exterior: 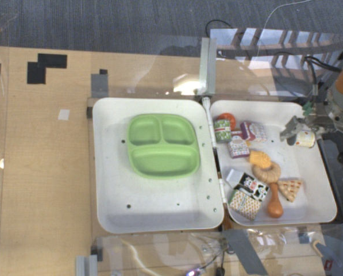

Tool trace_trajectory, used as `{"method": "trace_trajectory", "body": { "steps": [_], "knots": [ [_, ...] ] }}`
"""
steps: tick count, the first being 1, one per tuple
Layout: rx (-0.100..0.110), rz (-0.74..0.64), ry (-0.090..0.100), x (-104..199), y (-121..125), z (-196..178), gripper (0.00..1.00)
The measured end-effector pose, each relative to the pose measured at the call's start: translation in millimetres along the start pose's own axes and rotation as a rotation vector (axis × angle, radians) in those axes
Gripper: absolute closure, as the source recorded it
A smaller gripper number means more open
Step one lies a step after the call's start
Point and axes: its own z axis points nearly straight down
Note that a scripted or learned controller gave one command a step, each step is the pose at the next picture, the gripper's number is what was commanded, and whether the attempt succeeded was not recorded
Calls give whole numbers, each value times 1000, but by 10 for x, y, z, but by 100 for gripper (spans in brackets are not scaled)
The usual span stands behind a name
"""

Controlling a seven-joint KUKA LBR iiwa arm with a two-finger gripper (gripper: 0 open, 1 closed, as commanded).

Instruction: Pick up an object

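My gripper (297,132) hangs over the far right part of the right bin (320,211), reaching in from the right edge. A small cream-coloured object (305,138) sits right against it; whether it is gripped cannot be made out. To its left the bin holds a green-labelled can (222,130) with a red piece (226,119) behind it, a purple packet (253,131) and a small pink box (238,148). Nearer the front lie an orange pastry (260,158), a brown drumstick shape (272,194), a waffle wedge (290,188), a black-and-white box (252,186) and a patterned box (244,204).
The left bin (114,206) holds a green divided plate (162,145) at its middle. A raised divider (214,154) separates the two bins. Cables and a metal frame (274,42) stand behind the right bin.
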Motion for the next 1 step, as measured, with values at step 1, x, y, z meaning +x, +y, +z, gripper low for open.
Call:
{"method": "trace_trajectory", "body": {
  "steps": [1],
  "knots": [
    [-16, -29, -3, -71, 878, 996, 0]
  ]
}}
